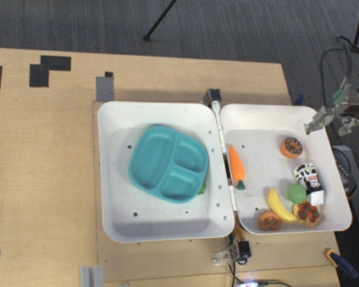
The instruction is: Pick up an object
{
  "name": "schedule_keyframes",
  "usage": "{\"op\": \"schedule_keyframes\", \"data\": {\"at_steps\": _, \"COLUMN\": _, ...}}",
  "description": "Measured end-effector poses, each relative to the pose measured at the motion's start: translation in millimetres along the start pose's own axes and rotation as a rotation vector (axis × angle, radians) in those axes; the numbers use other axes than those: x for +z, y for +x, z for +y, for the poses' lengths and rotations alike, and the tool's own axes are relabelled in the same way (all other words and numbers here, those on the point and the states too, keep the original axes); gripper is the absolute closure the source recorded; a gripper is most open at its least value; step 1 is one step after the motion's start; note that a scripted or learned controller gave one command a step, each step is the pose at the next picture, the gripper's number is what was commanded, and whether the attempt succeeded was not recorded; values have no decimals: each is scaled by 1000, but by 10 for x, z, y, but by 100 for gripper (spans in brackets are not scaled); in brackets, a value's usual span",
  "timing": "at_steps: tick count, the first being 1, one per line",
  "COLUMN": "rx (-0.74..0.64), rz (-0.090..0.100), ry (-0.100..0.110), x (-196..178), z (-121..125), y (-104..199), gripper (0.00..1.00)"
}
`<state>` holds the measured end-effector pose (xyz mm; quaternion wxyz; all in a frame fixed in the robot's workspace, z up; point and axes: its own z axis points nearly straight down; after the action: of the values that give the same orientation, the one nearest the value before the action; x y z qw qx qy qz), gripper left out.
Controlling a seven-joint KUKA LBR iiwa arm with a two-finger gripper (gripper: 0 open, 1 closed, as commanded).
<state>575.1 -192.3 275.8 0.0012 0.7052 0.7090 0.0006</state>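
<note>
The grey metal gripper (321, 121) hovers over the right white bin's (257, 154) far rim, and whether it is clenched I cannot tell. The round orange doughnut-like toy (291, 146) lies just down-left of it, nearest of the heap

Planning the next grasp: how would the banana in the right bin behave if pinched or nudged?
The banana looks like a smooth, glossy toy, so it is probably light, rigid and a bit slippery. Its curve may make it pivot when nudged. The green ball and other toys crowd it, so they would likely shift too.
</note>
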Motion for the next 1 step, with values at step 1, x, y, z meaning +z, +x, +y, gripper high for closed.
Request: {"op": "schedule_keyframes", "data": {"at_steps": 1, "rx": -70, "rz": 2, "ry": 4, "x": 1572, "z": -275, "y": -131, "gripper": 0}}
